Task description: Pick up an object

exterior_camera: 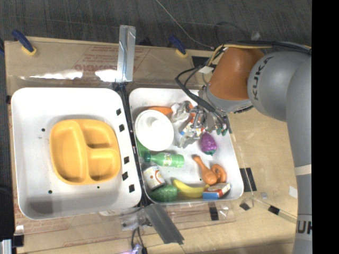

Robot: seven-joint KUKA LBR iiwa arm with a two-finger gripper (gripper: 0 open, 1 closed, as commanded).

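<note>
Over the right bin, end effector (192,127): low inside the bin's upper middle, just right of the white bowl; its metal parts are cluttered and blurred, so I cannot tell how it stands or whether anything sits in it.
Purple grape bunch (207,143): just beside the end effector, to its lower right, lying on the bin floor.
White bowl (154,130): upright in the right bin's upper left part, close to the end effector.
Orange piece (160,110): at the bowl's upper rim, partly tucked behind it; possibly a carrot, though too little shows to be sure.
Green bottle (165,160): lying on its side below the bowl.
Orange gourd-shaped toy (208,170): right of the bottle, below the grapes, slanting toward the bin's lower right.
Small can (152,177): near the bin's left wall, under the bottle.
Banana (188,189): along the bin's lower edge.
Dark green item (164,193): touching the banana's left end.
Red and blue box (217,191): at the banana's right end, in the lower right corner.
Right bin (233,157): white, shallow, holding all of these.
Left bin (26,142): beside it, bearing a yellow divided tray (85,150).
Arm (275,86): grey, with an orange band (232,73), reaching in from the right.
Surface (265,142): brown board beneath both bins.
</note>
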